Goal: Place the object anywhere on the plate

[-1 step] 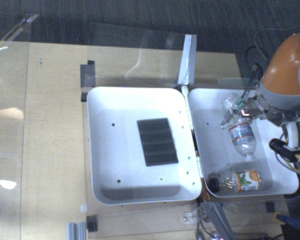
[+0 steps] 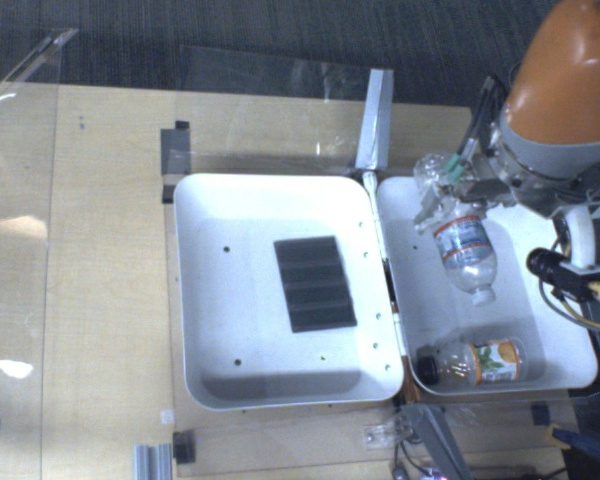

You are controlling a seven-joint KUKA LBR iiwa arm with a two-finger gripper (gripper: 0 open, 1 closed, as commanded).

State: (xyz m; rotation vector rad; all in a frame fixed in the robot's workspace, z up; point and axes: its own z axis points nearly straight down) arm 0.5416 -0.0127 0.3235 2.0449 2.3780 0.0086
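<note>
Nearest the camera, at about five o'clock in the view, a bottle with an orange label (image 2: 475, 361) lies on its side against the near wall of the right bin (image 2: 570, 368), dark cap pointing toward the left bin. Farther in, at about three o'clock, a clear water bottle (image 2: 466, 252) hangs tilted with its cap end low, its upper end caught between the fingers of the gripper (image 2: 448, 190); the jaws look closed on that bottle, though the clear plastic makes the exact contact hard to read. The grey arm with its orange band (image 2: 563, 58) fills the two o'clock corner behind it. To the left, roughly at the view's centre, the dark ribbed plate (image 2: 314, 283) lies flat in the middle of the left bin (image 2: 210, 218), well apart from the held bottle and across the divider between the bins. By my reading the pick is made and the carry is the step in hand. The next move calls for travel toward nine o'clock, keeping the dangling bottle clear of the two bin rims, then a descent over the plate before releasing; a loose, swinging grip could let the bottle roll off the plate.
</note>
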